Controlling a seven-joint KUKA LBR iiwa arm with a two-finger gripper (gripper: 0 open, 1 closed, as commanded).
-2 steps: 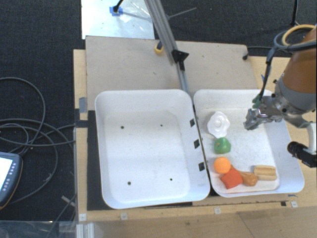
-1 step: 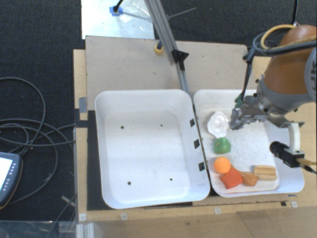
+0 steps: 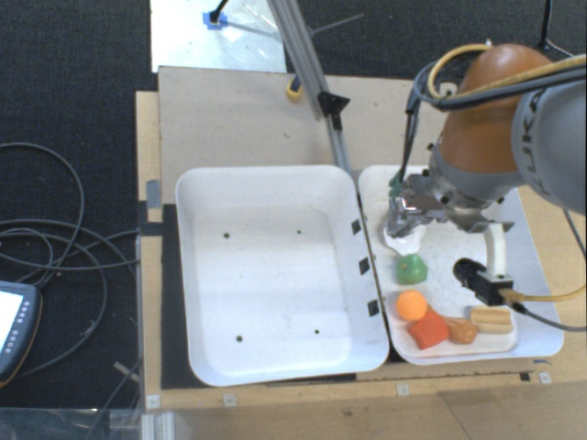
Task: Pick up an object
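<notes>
The arm (image 3: 514,126) enters from the right of the frame, its orange band lying over the upper part of the right bin (image 3: 541,337). The gripper (image 3: 404,227) sits low over the upper left corner of that bin, close to the divide between the two bins. A white object (image 3: 405,239) lies directly beneath the gripper tip and appears to touch it; whether it sits between the fingers cannot be determined. The fingers are hidden by the wrist body, so the state of the jaws cannot be told.

Contents of the right bin, lower centre-right of the frame: a green object (image 3: 412,269) lies just below the white object. An orange ball (image 3: 412,305) lies below the green object, near the bin's left wall. A red block (image 3: 428,330) touches the ball on its lower right side. An orange carrot-like piece (image 3: 461,330) rests against the red block's right side. A tan bread-like piece (image 3: 491,318) lies just right of that, near the bin's lower edge. A black fitting (image 3: 479,280) with a yellow cable hangs above the tan piece.

The left bin (image 3: 197,273) occupies the centre of the frame and shows a bare white floor with small dark marks.

A grey pole (image 3: 303,58) slants from the top centre down to the bins' upper junction. Black cables (image 3: 55,236) and a handheld screen (image 3: 14,328) lie on the dark floor at the left edge.
</notes>
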